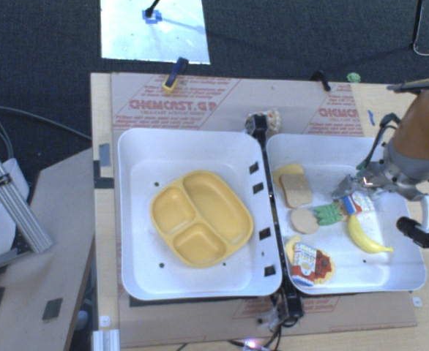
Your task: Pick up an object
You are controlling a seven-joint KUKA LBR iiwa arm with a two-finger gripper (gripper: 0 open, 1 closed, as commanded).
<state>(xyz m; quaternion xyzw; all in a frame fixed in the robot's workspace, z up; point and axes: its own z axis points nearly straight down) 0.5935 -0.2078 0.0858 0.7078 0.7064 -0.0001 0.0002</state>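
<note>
Nearest, along the lower edge of the right bin (pixel 412 273), a flat orange-and-white snack packet (pixel 310 262) lies by the bin's lower left corner. Just above it sit a round tan cookie-like piece (pixel 303 220) and, to the right, a yellow banana (pixel 364 235) angled toward lower right. Between them rests a small green toy (pixel 328 213), touching a red, white and blue carton (pixel 354 203). Higher up lies a slice of toast (pixel 297 190), with a yellow piece (pixel 290 171) behind it. The gripper (pixel 355 184) (reaching in from the right edge) hangs low over the carton; whether it pinches anything cannot be told. Further left, the left bin (pixel 137 196) holds a yellow divided tray (pixel 201 217). Beyond both bins lies printed cardboard (pixel 200 101).
</note>
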